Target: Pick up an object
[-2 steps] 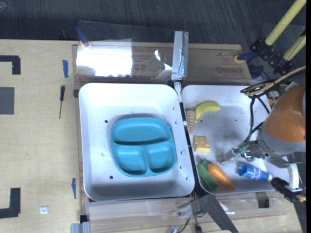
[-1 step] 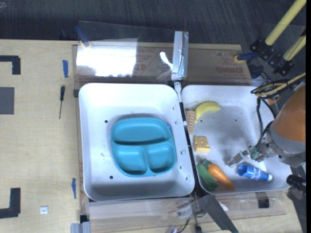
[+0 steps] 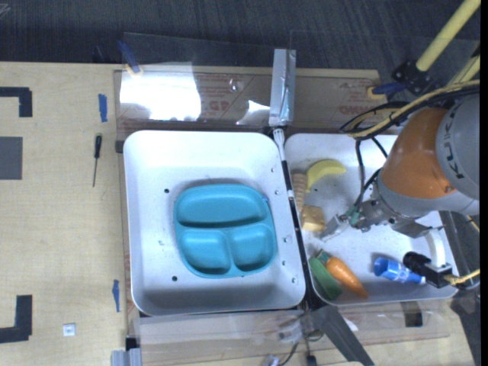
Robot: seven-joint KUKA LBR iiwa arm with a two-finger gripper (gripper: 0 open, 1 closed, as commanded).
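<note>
— What is seen around the bench (image 3: 53,227)?
— Dark grey carpet (image 3: 229,6) is seen beyond its far edge; glare is thrown on clear sheeting (image 3: 160,97) there

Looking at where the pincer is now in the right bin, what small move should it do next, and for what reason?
Probably a short move toward the tan object and then down. The pincer sits in the right bin beside that object, with nothing seen between its fingers. The carrot and the blue object lie farther away.

Grey arm (image 3: 450,151) reaching from right, orange-banded wrist bent down, tool (image 3: 341,223) low
</note>
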